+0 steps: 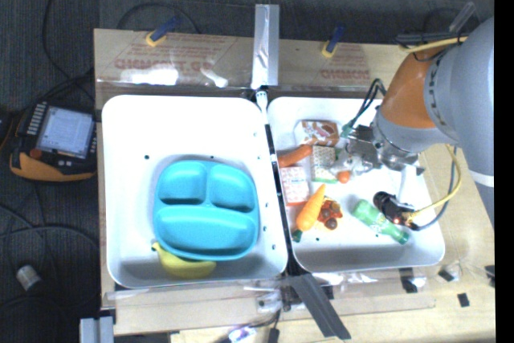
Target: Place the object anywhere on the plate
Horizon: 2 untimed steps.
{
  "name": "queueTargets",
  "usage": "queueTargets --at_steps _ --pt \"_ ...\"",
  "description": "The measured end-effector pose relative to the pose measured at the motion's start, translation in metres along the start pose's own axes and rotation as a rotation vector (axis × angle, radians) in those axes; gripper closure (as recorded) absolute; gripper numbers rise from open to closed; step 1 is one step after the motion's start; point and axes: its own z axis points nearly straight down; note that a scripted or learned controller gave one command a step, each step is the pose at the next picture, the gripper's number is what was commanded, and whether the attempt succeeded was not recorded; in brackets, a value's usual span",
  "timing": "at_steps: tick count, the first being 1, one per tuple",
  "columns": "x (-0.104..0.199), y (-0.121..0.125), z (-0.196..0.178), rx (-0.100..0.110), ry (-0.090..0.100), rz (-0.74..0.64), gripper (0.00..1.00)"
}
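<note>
A blue divided plate [207,209] lies in the left white bin [128,132], with a yellow banana [183,264] poking out from under its front edge. My gripper [353,157] hangs low over the middle of the right bin [430,249], above a cluster of toy foods. Just below it are a small orange piece [344,177] and a printed packet [323,163]. Grey wrist hardware and cables blur the gripper's tip.
The right bin also holds an orange carrot [310,209], a reddish sausage [294,155], a brown packet [319,129], a red berry cluster [329,212], a white-red packet [294,185] and a green bottle [379,220]. A ridge divides the two bins [273,173].
</note>
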Motion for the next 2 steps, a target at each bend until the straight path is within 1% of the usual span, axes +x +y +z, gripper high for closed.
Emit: queueTargets --at_steps 1,2 --pt "0.116 -0.079 -0.073 0.003 0.001 -0.341 1.0" --pt "0.206 -0.047 -0.072 0.004 -0.001 -0.218 1.0"
